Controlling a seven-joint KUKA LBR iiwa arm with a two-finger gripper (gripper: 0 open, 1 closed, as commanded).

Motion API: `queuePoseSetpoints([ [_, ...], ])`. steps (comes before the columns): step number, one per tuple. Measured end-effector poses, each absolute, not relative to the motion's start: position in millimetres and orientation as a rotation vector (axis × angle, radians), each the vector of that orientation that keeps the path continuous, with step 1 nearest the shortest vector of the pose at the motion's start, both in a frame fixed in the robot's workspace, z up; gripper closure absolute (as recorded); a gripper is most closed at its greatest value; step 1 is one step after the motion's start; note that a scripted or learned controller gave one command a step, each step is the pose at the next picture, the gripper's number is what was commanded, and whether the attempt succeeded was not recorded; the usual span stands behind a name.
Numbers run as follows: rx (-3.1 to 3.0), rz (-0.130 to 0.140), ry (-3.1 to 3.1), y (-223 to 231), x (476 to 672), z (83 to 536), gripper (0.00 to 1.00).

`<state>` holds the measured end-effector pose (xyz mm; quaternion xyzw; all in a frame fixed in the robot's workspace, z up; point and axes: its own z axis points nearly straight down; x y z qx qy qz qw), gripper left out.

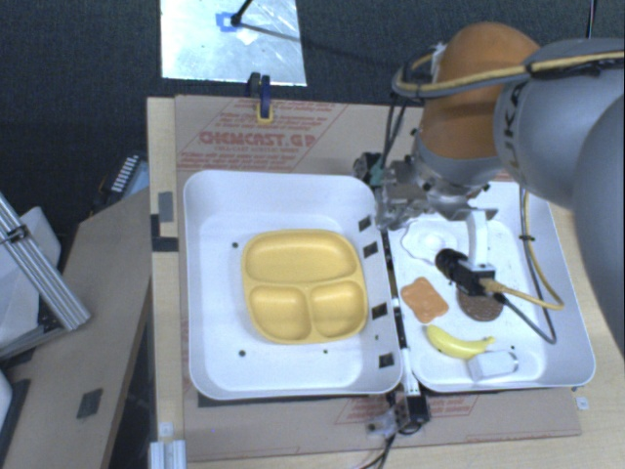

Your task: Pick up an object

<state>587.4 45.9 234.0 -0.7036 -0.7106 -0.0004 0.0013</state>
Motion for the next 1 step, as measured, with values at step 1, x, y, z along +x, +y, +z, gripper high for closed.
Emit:
queuePoseSetpoints([
  [1,-2.209,-0.002,-2.230,94.4,557.1,238.3,1.00],
])
